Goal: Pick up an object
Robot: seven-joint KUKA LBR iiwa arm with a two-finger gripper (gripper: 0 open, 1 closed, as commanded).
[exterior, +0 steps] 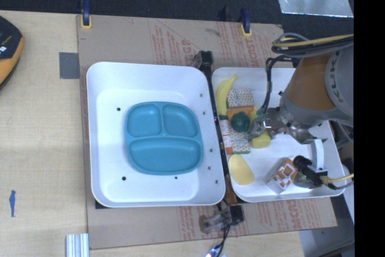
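Note:
My gripper [263, 125] reaches into the right bin [301, 192] from the right, low over its middle. Just below it lies a small yellow-green fruit [260, 141], touching or nearly touching it. A dark teal round object [240, 122] sits immediately left of the gripper, on a patterned packet [242, 97]. A banana [224, 93] lies along the bin's left wall. A pale yellow lemon-shaped object [241, 169] rests at the front left. A small white and orange box [283, 174] lies at the front, right of the lemon shape.
The left bin [102, 183] holds a blue divided plate [163, 136] in its middle. The arm's grey and orange body [313, 90] covers the right bin's far right part. Both bins stand on a brown cardboard sheet [150, 33].

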